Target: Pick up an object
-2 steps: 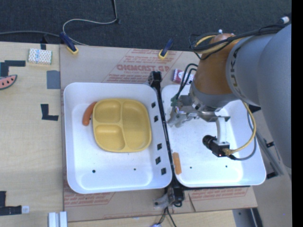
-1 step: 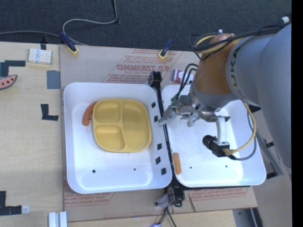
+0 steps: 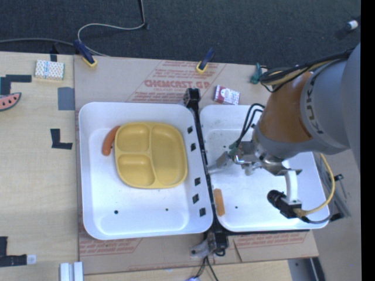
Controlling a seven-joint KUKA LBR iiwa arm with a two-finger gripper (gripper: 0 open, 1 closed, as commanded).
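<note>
Sausage [image 3: 218, 202], likely light and slippery, best gripped mid-length, is lying lower centre, while end effector [image 3: 225, 162], state indeterminable, is hovering above.

Bright even light, soft shadows, slight blur thru-out

Two shallow white bins, the left bin [image 3: 94, 215] and the right bin [image 3: 246, 222], are seen side by side on printed cardboard [image 3: 167, 81] laid over a wooden bench [image 3: 29, 174]. Blue and yellow clamps [image 3: 85, 52] are fixed along the cardboard's far edge, where a small red-and-white packet [image 3: 225, 95] is also seen.
</note>
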